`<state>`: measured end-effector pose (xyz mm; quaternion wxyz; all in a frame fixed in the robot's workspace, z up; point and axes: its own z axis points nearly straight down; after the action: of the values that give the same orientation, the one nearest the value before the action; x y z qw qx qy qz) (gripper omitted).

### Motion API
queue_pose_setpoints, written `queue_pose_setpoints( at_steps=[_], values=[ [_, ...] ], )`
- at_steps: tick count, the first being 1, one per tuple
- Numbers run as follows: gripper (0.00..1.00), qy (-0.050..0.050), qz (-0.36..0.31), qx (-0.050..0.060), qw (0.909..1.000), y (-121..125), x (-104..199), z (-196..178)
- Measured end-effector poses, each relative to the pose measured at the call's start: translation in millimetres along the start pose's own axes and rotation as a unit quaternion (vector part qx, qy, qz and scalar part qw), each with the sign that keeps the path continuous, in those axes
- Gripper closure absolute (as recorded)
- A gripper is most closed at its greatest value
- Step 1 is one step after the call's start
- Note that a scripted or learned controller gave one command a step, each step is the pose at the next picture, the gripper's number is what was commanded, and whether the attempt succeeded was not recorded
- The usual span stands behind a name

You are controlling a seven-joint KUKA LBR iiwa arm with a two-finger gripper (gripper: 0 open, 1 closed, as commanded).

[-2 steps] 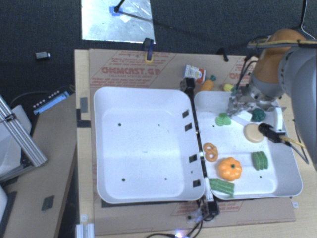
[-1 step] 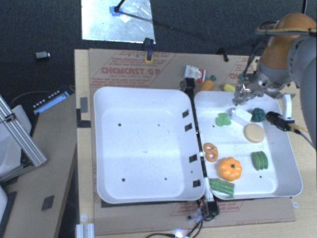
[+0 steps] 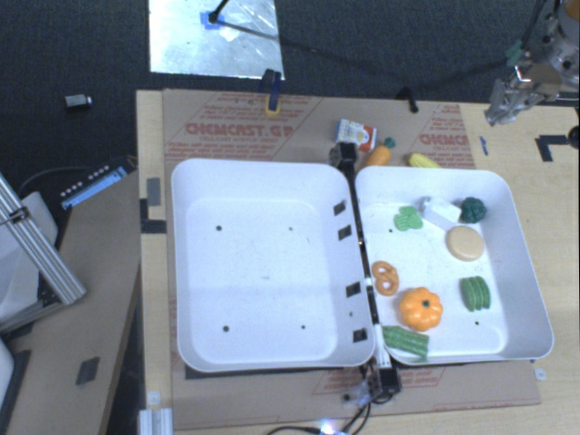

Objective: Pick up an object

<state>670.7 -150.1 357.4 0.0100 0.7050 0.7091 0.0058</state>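
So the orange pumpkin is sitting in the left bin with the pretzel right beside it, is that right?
Not quite. The camera view shows the orange pumpkin in the right bin, not the left bin. The pretzel does lie right beside it, just up and to its left in the picture.

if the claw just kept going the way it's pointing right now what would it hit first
The claw points down and left, so probably the bare bench beyond the right bin's far rim; depth is unclear.
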Motion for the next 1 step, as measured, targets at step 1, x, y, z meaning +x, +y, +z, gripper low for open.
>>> queue_pose_setpoints(
  at_steps=[1],
  values=[
    [1.0, 0.001, -0.001, 0.001, 1.0, 1.3, 19.4, -134.4]
  ],
)
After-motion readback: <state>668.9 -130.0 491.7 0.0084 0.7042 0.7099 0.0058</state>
